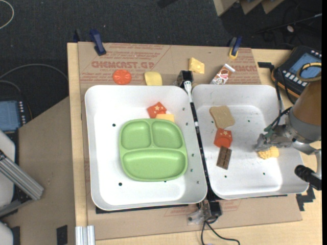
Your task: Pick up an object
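My gripper point(270, 141) is low over the right side of the right bin point(240, 185), directly above a small yellow object point(269, 153) that lies on the bin floor. The yellow object peeks out just below the gripper and may touch it. Further left in this bin lie a tan bread slice point(221, 116), a red block point(223, 137) and a brown bar point(224, 158).
The left bin point(102, 177) holds a green divided plate point(152, 149), a red star-marked piece point(157, 109) and a pale orange piece point(165, 118). Behind the bins lie an orange disc point(122, 76), yellow pieces point(153, 78) and a wrapped candy point(223, 74).
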You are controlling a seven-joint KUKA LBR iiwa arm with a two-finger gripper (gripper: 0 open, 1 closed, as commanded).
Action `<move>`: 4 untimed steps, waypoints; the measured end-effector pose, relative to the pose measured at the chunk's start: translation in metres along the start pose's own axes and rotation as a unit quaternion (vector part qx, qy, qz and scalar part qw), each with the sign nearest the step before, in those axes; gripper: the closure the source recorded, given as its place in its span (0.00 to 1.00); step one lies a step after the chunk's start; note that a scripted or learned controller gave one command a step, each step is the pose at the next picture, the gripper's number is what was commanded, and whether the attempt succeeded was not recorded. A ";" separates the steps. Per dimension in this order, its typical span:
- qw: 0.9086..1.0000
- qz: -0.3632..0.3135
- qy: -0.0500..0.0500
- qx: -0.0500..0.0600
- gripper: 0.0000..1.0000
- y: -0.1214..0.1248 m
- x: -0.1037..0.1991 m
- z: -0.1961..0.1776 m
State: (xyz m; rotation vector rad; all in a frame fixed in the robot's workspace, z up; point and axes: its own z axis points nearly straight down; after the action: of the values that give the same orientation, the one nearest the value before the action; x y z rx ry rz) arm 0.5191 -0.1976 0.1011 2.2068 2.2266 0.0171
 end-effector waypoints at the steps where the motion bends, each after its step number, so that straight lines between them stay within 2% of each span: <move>1: 1.000 0.001 -0.001 0.004 1.00 -0.028 0.094 -0.079; 2: 1.000 0.004 -0.002 0.006 0.00 -0.028 0.088 -0.075; 3: 1.000 0.003 -0.001 0.007 0.00 0.014 0.104 0.021; 4: 1.000 0.003 -0.002 0.004 0.00 0.051 0.105 0.017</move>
State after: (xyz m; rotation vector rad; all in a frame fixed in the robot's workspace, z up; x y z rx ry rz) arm 0.5692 -0.0922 0.0848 2.2159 2.2203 0.0035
